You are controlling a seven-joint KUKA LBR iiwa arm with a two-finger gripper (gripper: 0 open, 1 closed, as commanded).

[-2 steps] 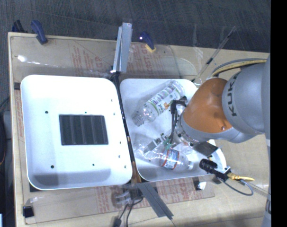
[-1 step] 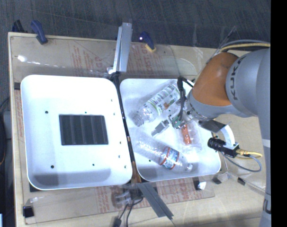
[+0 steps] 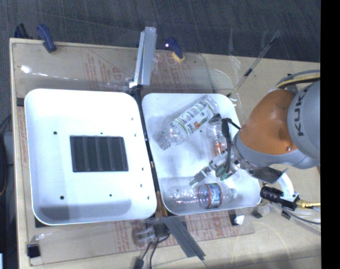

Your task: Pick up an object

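Operator, note the following. Your tabletop [image 3: 30, 60] carries 2 shallow white bins side by side. The left bin [image 3: 46, 122] holds a dark ribbed rectangular panel [image 3: 99, 153] near its middle. The right bin [image 3: 159, 111] holds 2 clear plastic bottles. The first bottle [image 3: 187, 123], with a white and green label, lies tilted across the far half of the bin, its cap end toward the bin's left wall. The second bottle [image 3: 202, 195], with a blue and red label, lies along the near wall, roughly level with it.

Your arm [image 3: 276, 130] enters from the right, its orange band above the right bin's right edge. The tool [image 3: 215, 170] sits low over the right half of that bin, just above the second bottle and well apart from the first. Its metal parts overlap in this view, so you cannot tell whether it is spread or pressed together, and nothing is visibly pinched in it. A small orange-tinted item [image 3: 217, 146] lies just beside the tool; its identity is unclear.

Blue clamps [image 3: 45, 37] grip the tabletop's far edge.
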